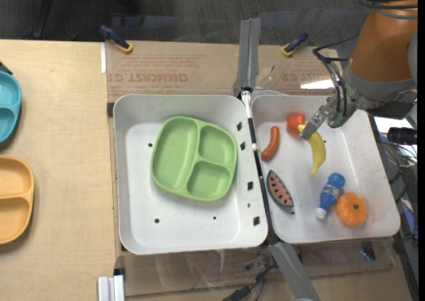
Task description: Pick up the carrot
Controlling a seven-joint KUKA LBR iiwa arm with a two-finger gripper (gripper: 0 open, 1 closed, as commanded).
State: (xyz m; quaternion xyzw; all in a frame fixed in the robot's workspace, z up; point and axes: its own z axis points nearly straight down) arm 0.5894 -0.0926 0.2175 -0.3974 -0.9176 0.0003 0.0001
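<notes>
The carrot point(269, 143), a short orange-red stick, lies in the right bin point(372, 226) near its left wall, towards the far edge. Its long axis runs roughly far to near, tilted slightly. The gripper point(311, 127) hangs just right of it, low over the bin, close to a tomato point(295, 122) and the top of a banana point(317, 152). Whether it is clenched or released, I cannot tell. The arm point(382, 40) leans in from the bin's far right corner.
</notes>
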